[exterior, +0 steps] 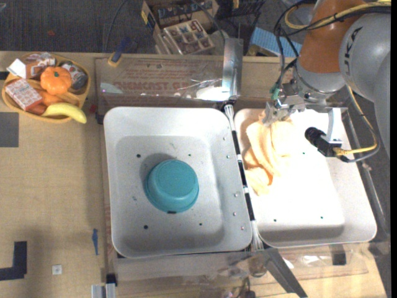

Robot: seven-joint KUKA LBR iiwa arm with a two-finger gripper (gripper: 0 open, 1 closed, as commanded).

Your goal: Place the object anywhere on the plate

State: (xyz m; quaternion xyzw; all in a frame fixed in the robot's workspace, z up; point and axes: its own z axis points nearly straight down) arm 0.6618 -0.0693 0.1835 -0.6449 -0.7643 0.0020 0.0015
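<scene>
2 shallow white bins side by side on a wooden bench (49,197). In the left bin (118,166), a round teal plate (172,185), resting on the floor a little left of the middle.

In the right bin (322,225), a pale yellow object (263,157), soft-looking, perhaps a cloth, though washed out by glare and hard to make out. Spread along the left side of that bin, close to the wall next to the left bin. Lower end on the bin floor, upper end reaching up to the gripper (277,112). Well apart from the plate, with the 2 bin walls between.

Gripper low over the far left corner of the right bin, right at the top edge of the pale yellow object. Clenched, released or grasping: cannot tell, the tip lost against the pale surface. Grey arm (369,48) at the right edge, stretched in over the right bin, orange band (329,20) above the wrist.

At the far left corner of the bench, a shallow basket (28,112) with a small orange pumpkin (56,79), a yellow banana (65,111) on its near edge and small printed boxes (23,93). Behind the left bin, a brown cardboard strip (155,82) with faded red lettering. Beyond the bench, dark floor with cables and clutter.
</scene>
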